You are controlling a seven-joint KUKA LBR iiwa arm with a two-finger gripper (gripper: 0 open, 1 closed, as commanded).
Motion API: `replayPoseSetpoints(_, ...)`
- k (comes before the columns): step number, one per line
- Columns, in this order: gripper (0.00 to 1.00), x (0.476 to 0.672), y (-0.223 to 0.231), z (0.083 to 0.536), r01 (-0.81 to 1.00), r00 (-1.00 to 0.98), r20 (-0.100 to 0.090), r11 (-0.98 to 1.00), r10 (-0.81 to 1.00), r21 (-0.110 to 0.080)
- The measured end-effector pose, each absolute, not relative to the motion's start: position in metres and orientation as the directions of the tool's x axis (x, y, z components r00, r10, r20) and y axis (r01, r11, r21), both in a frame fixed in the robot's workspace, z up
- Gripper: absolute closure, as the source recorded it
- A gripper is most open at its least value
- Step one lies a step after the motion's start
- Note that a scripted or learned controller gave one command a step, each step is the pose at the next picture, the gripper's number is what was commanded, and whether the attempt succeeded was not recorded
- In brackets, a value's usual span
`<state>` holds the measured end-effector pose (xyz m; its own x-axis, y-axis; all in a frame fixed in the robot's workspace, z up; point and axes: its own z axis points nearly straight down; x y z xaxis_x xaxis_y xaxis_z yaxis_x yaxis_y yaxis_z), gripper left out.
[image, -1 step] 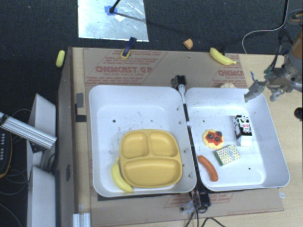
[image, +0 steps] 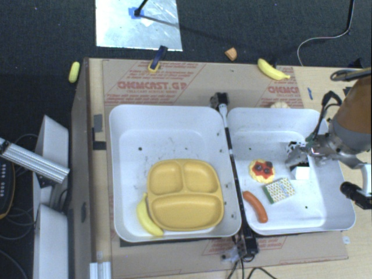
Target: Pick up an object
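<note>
In the right bin [image: 317,220] lie a small round pizza toy [image: 262,170], a green-and-white patterned packet [image: 279,190] and an orange-red sausage [image: 255,206]. My gripper [image: 298,158] hangs low over the right bin's middle, just right of the pizza toy and above the packet. A small white block [image: 300,172] sits right under the gripper's tip; I cannot tell whether it is held. The grey arm with its orange band [image: 353,116] comes in from the right.
The left bin [image: 125,156] holds a yellow three-compartment plate [image: 185,194] with a banana [image: 147,218] at its lower left edge. On the cardboard behind the bins lie another banana [image: 272,69] and a pale object [image: 281,104].
</note>
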<state>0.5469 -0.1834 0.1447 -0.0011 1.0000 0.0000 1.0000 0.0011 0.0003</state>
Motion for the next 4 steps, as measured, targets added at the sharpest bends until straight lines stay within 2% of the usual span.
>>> replayPoseSetpoints(1, 0.00, 0.594, -0.206, 0.085, 1.000, -0.003, 0.000, 0.003, 1.000, 0.001)
replayPoseSetpoints(2, 1.00, 0.596, -0.207, 0.097, 1.000, -0.005, -0.001, 0.005, 1.000, 0.005)
replayPoseSetpoints(3, 1.00, 0.666, -0.158, 0.131, 1.000, -0.005, 0.000, 0.005, 1.000, 0.005)
replayPoseSetpoints(4, 1.00, 0.631, -0.107, 0.190, 1.000, -0.005, 0.000, 0.005, 1.000, 0.003)
